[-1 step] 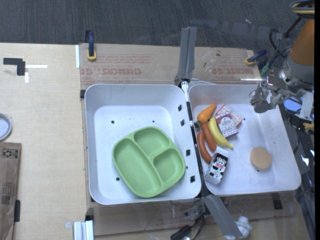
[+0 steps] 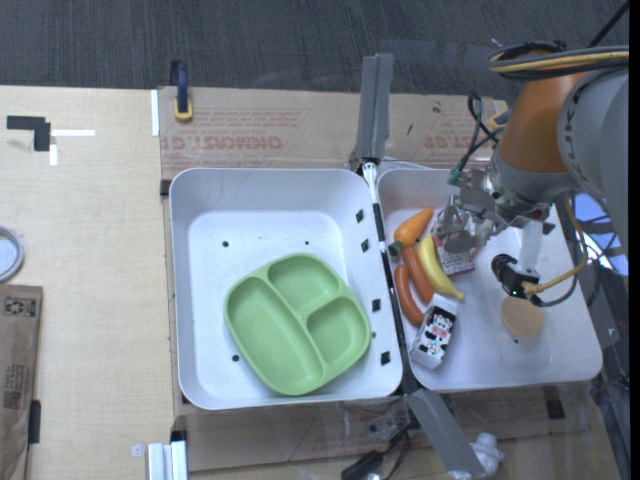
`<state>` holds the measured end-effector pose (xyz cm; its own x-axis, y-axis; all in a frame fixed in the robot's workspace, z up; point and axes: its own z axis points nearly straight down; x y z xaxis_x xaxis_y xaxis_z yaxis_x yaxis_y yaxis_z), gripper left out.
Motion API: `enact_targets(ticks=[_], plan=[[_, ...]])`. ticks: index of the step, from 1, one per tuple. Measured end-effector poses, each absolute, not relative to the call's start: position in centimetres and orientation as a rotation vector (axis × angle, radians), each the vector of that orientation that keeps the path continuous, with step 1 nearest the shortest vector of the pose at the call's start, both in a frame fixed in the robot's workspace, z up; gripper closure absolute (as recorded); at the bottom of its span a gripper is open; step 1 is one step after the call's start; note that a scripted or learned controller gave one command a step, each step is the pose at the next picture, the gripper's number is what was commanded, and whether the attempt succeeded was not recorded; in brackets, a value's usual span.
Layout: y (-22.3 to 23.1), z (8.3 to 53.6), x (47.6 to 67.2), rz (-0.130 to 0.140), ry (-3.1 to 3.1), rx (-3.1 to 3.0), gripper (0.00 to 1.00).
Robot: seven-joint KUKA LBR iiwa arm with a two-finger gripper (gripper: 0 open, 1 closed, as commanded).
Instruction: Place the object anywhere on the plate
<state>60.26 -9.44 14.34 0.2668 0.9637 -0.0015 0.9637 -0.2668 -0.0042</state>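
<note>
A light green divided plate (image 2: 296,322) lies in the left bin (image 2: 200,203). In the right bin (image 2: 560,358) lie a yellow banana (image 2: 437,269), an orange carrot (image 2: 412,227), a reddish sausage-shaped piece (image 2: 407,293), a small black-and-white carton (image 2: 434,333) and a pale round disc (image 2: 522,319). My gripper (image 2: 459,236) hangs low over the right bin, just right of the banana, above a small pink-and-white item (image 2: 458,262). The arm's wrist covers the gripper from above.
A metal divider (image 2: 376,108) stands between the two bins at the back. Cables run along the arm (image 2: 545,118) at the right. A blue-and-yellow clamp (image 2: 180,93) sits on the bench behind the left bin. The bench to the left bears a tape roll (image 2: 8,256).
</note>
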Motion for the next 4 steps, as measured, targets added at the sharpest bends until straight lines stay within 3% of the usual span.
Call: enact_targets(ticks=[1,2,3,4], plan=[[-2.5,19.0,59.1,0.005,-1.753,-2.606,1.00],[5.4,21.7,54.2,0.008,-1.764,-2.597,1.00],[13.0,20.3,52.1,0.007,-2.090,-2.344,1.00],[12.9,20.3,52.1,0.006,-2.089,-2.344,0.00]])
